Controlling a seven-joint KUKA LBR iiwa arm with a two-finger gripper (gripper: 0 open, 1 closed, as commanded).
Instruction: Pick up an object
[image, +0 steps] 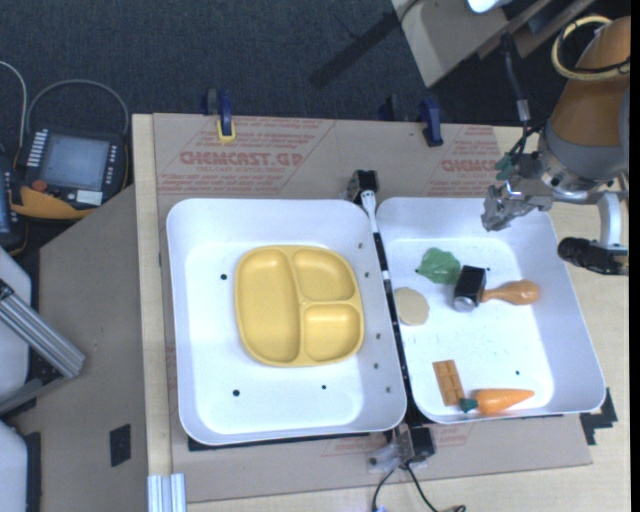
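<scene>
The right bin (572, 330) holds several small objects. A green leafy piece (438, 265) lies near its middle. Beside it is a brush with a black head (468, 287) and an orange-tan handle (514, 293). A beige round disc (412, 306) sits by the bin's left wall. A brown flat block (448, 381) and an orange carrot (501, 400) lie near the front edge. My gripper (499, 212) hangs over the bin's far right corner, above and to the right of the green piece, with nothing seen in it.
The left bin (200, 300) contains a yellow three-compartment plate (298, 303). Blue clamps (226, 122) hold the cardboard base at the back. A black divider bar (378, 250) runs between the bins. A teach pendant (70, 165) lies off the bench at left.
</scene>
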